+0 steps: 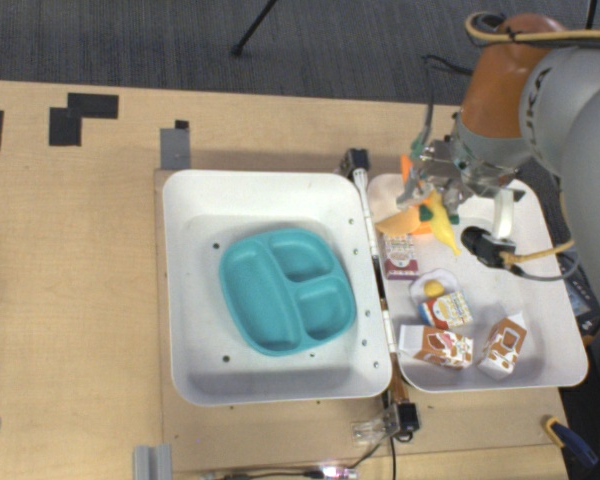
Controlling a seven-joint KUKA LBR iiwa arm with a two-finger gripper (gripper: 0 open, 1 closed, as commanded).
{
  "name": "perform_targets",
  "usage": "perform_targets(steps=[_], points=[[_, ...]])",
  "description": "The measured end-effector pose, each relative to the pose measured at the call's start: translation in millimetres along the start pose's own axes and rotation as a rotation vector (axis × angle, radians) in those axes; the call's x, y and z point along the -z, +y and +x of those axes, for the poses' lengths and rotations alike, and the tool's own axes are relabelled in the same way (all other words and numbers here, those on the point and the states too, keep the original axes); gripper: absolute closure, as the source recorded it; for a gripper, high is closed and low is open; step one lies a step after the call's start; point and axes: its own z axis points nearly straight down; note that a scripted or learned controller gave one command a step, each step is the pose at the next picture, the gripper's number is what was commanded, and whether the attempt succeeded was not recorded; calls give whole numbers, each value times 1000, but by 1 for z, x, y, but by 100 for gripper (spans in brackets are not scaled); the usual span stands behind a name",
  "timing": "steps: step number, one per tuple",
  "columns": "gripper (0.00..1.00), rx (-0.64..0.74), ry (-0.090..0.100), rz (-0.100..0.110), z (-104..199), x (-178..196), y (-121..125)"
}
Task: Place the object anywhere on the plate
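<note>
Teal plastic plate (285, 290), divided into compartments, lies in the left bin (195, 218) and carries nothing. Right bin (555, 258) holds the loose items: a yellow banana-shaped toy (441, 225) at the far side, an orange wedge (398, 222) just left of it, a small dark red packet (402, 256) beside the dividing wall, a clear-wrapped snack (441, 305) near the middle, and two brown-and-white cartons (442, 347) (504, 345) at the near edge. Grey arm with its orange band (498, 83) reaches in from the right, and the gripper (438, 196) hangs over the far part of the right bin, directly above the yellow toy. Gripper and toy overlap in this view; whether the fingers are spread, closed, or pinching the toy cannot be told, nor whether the toy is lifted or lying on the bin floor. Judged as the task's object, the toy looks light, rigid and smooth, probably hollow plastic, so it may slip or roll under a loose pinch. Grasping across its thicker middle, rather than the tapered tip, would seem safest. Transfer to the plate means clearing the two bin walls between.
</note>
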Motion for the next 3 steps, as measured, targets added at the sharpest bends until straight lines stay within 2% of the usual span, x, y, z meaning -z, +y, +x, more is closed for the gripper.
perform_targets(steps=[1, 2, 3], points=[[100, -146, 5, 4, 69, -1, -50], [0, -149, 2, 3, 66, -1, -50], [100, -143, 4, 1, 68, 11, -48]])
